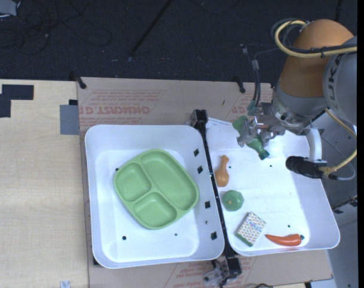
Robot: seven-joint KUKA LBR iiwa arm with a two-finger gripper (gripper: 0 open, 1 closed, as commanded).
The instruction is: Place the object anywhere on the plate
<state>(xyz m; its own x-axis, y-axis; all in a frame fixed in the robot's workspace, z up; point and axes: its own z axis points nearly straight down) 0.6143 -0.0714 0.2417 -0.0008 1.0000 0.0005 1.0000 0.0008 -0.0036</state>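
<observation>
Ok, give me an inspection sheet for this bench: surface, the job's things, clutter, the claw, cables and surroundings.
Surface: two white bins, left bin and right bin, on brown cardboard over a pale bench.
Job's things: green divided plate in the left bin, nothing on it. In the right bin: orange gourd-shaped piece, green round piece, small patterned box, red pepper.
Clutter: nothing seen.
Claw: claw above the right bin's far end; whether it is open is unclear.
Cables: yellow cable looped at the arm; dark cables on the floor.
Surroundings: dark floor behind the bench.
</observation>
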